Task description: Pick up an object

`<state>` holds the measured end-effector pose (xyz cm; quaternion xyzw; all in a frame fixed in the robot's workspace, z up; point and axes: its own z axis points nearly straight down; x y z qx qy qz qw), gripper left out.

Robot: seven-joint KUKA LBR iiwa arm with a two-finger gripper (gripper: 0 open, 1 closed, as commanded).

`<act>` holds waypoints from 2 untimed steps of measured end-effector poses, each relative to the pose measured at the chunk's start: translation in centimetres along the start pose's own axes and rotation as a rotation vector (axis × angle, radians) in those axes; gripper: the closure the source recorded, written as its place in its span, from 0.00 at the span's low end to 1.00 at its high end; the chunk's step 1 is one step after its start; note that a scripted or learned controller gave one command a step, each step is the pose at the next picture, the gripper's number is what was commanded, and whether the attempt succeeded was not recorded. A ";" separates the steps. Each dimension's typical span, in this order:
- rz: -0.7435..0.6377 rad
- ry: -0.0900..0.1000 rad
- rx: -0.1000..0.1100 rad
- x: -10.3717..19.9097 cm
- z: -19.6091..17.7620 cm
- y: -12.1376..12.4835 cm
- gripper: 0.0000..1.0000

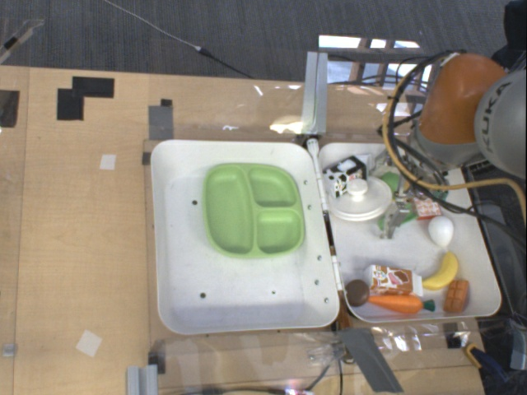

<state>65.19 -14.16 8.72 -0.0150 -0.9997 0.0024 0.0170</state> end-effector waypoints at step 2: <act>0.038 -0.047 -0.002 7.5 -0.1 -6.0 0.00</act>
